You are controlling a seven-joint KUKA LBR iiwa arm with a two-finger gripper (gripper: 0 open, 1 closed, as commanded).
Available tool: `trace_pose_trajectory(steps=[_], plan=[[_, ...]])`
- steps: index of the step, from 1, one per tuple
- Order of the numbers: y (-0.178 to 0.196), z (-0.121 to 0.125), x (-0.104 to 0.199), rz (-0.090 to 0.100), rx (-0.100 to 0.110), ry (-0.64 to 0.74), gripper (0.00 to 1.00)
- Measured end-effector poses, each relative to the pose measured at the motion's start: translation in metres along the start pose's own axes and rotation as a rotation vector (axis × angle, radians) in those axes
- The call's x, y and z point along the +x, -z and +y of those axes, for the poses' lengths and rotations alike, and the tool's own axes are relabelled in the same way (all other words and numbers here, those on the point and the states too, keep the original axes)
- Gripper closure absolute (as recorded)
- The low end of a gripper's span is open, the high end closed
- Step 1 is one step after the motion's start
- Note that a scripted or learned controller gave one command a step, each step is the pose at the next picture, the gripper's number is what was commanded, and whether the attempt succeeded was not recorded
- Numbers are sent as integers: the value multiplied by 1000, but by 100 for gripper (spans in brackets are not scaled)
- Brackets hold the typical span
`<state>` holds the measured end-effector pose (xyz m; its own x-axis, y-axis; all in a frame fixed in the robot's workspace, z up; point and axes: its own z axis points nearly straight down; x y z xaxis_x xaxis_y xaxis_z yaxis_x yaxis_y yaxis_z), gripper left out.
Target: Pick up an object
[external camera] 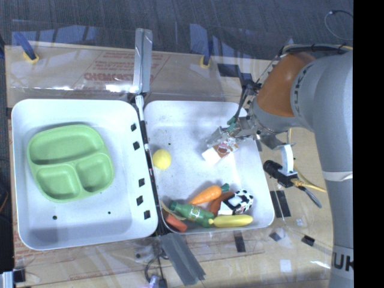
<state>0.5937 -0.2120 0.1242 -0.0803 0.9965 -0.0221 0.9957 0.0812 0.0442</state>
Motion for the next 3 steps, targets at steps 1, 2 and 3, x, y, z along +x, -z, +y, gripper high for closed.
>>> trace_pose_trajectory(steps=[1,2,3], plan=[[9,-4,5,20,47,-77,0],[-18,51,7,24,42,135,0],[-23,42,20,27,45,163,0]])
